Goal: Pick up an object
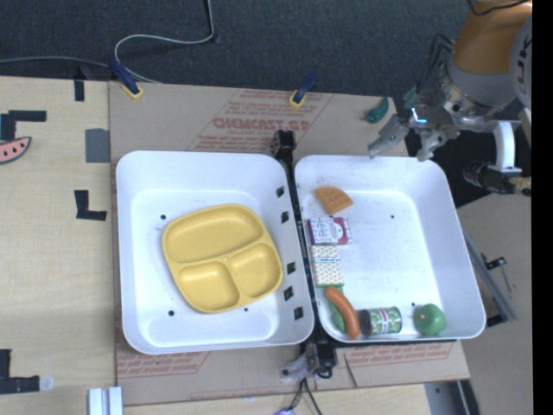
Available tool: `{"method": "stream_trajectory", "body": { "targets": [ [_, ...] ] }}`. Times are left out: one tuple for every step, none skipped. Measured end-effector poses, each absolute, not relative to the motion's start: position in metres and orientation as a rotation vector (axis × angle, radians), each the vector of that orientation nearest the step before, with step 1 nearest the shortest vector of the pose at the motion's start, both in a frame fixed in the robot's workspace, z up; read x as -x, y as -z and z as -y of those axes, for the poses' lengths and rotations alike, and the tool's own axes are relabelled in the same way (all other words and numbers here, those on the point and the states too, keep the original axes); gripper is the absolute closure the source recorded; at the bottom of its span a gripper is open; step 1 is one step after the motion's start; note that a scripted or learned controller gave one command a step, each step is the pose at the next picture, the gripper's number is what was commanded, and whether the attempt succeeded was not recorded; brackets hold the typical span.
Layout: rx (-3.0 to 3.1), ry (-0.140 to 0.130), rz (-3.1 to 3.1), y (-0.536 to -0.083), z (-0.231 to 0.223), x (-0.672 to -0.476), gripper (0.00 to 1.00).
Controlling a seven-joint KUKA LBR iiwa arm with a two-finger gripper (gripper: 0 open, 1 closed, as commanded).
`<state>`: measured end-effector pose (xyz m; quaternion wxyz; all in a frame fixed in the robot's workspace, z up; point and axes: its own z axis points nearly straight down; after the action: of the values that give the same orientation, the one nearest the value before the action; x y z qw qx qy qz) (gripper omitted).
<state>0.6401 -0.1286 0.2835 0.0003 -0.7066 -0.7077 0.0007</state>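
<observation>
My gripper [404,144] hangs over the far rim of the right bin [406,219], its two fingers spread open with nothing between them. Inside that bin, along the left wall, lie an orange wedge-shaped piece [333,200], a small pink-and-white packet [328,231] and a checkered packet [327,266]. At the near edge sit an orange carrot-like piece [344,310], a dark jar lying on its side [380,321] and a green ball [429,319]. All of these lie well below and to the left of the gripper.
The left bin [138,232] holds a yellow divided tray [223,257]. Black clamps [291,223] join the two bins down the middle. Blue-and-yellow clips [302,91] pin the cardboard at the back, and a cable [164,41] loops behind it.
</observation>
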Motion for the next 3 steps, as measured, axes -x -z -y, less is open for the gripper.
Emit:
{"method": "stream_trajectory", "body": {
  "targets": [
    [2.217,-0.004,2.22,-0.167,0.11,-0.565,0.0],
    [2.223,0.008,2.226,-0.089,0.099,-0.559,0.0],
    [2.223,0.005,2.227,-0.086,0.103,-0.623,0.0]
  ]
}}
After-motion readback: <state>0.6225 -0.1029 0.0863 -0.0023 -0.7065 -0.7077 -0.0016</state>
